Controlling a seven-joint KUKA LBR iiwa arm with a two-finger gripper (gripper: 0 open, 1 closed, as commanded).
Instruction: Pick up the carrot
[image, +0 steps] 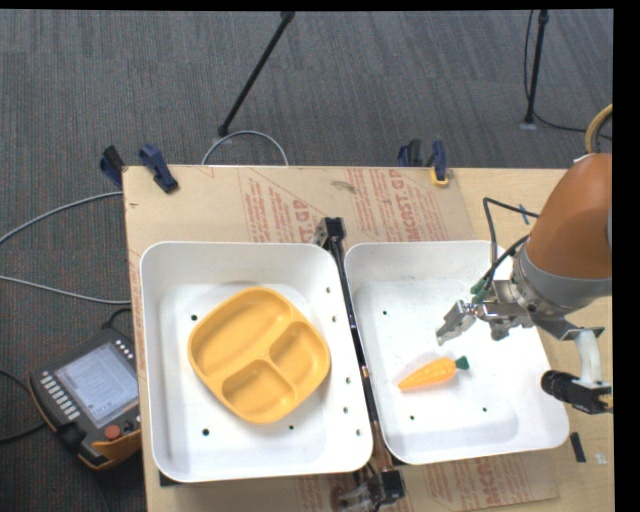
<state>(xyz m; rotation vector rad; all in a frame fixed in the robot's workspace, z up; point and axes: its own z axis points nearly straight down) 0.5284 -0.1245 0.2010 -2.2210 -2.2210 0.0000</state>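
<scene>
The worktop (400, 195) carried two white bins side by side; the left bin (165, 300) held a yellow divided plate (259, 353), lying flat at its centre; the right bin (500, 430) held the carrot (429, 375), lying on the bin floor near its middle, green end toward the worktop's right edge; the jaws (458, 325) hung just above the carrot, apart from it, spread and pinching nothing.

The arm (572, 245) is showing a rounded orange band over a grey wrist, thin dark cables are looping beside it, and a small metallic pincer (455, 325) is jutting out.
</scene>
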